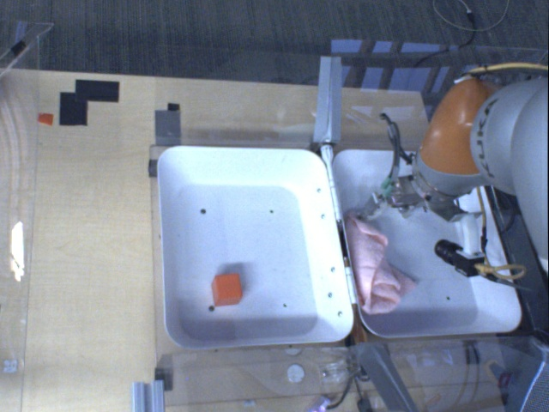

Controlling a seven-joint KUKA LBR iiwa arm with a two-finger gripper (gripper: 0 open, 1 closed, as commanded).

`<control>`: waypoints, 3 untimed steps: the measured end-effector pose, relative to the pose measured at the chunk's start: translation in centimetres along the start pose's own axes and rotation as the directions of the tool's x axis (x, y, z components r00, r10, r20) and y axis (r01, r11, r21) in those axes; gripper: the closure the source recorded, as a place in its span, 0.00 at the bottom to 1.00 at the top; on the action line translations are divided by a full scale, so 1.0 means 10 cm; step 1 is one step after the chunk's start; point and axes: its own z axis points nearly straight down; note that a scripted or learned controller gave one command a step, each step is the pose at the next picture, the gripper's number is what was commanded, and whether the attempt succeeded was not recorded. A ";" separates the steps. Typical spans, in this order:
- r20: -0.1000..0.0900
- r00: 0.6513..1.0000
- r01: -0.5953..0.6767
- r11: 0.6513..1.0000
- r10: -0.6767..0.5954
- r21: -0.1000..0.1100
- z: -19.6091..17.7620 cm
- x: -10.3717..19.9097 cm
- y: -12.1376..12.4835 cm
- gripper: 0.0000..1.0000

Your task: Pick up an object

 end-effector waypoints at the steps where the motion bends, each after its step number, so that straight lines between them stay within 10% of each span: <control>1: 0.001 0.998 0.070 0.998 -0.070 0.001 -0.02 -0.16 -0.52 0.00; 2: -0.001 0.990 0.140 0.990 -0.140 0.000 0.01 0.05 0.32 0.00; 3: 0.002 0.960 0.279 0.960 -0.279 -0.001 -0.01 -0.07 -0.45 0.00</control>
